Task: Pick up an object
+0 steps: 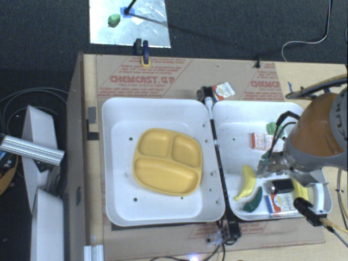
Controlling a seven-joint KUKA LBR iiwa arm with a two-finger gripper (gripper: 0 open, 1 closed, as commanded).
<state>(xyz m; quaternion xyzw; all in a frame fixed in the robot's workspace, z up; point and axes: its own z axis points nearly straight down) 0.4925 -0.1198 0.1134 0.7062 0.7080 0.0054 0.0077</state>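
While the bench (163,69) carries both bins side by side, the left bin (117,145) holds a yellow divided plate (167,161), lying flat near its centre; the right bin (239,118) sits touching it along the middle seam; the arm (321,129) comes in from the right, orange band above the wrist, hanging over the right bin's near-right part; gripper (270,165) is low over the bin floor, just right of the banana (246,181); cannot tell how its claw stands. Banana lies tilted, near-left in that bin, apart from the gripper; dark green item (253,201) touches its near end; red-and-white carton (281,202) near-right of it; second red-and-white packet (261,141) farther back; small green piece (271,128) beyond it.
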